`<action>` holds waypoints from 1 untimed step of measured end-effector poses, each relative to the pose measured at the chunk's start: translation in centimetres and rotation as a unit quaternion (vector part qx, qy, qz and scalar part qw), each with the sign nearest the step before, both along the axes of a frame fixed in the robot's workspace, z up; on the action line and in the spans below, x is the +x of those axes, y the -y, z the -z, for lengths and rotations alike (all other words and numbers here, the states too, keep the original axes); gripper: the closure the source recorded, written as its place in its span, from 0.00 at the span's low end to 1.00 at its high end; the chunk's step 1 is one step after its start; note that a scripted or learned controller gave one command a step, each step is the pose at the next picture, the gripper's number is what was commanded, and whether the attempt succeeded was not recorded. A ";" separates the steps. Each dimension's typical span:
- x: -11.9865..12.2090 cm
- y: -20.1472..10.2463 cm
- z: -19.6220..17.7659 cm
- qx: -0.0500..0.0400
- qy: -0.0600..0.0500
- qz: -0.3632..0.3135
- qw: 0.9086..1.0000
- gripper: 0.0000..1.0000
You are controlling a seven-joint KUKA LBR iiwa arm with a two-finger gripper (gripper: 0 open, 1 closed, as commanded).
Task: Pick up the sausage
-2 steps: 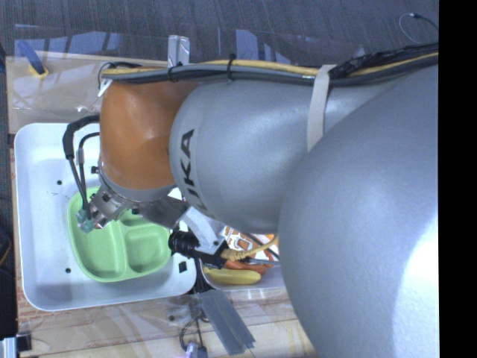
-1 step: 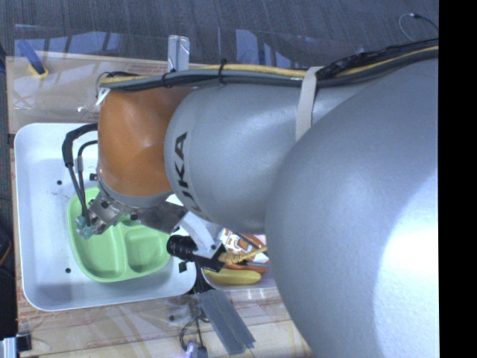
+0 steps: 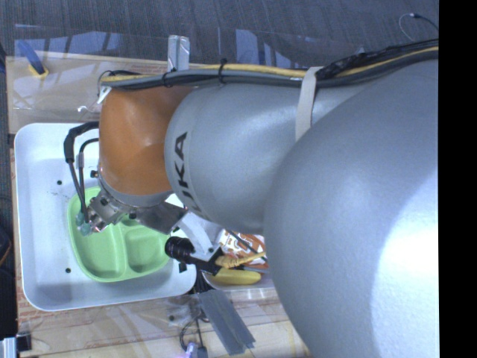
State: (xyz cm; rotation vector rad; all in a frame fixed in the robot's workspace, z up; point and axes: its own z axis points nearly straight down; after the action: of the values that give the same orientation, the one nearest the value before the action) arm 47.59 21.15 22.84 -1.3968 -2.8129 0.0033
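One grey arm [image 3: 313,177] fills most of the frame, its gripper [image 3: 93,222] low over a green divided tray [image 3: 119,256] in the left white bin [image 3: 37,200]. Whether its fingers are open cannot be told. At lower centre, a yellow banana-like item [image 3: 237,277] lies beside a colourful packet [image 3: 242,246].

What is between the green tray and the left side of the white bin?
Nothing sits there. In the camera view, the stretch between the green tray and the left wall of the white bin is bare white bin floor with a few small dark dots.
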 end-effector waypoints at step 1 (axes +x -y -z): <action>-0.1 0.1 2.1 0.000 -0.001 0.014 1.000 1.00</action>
State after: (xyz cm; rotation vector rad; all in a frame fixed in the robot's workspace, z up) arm 47.49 21.02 20.71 -1.4348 -2.7914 0.0066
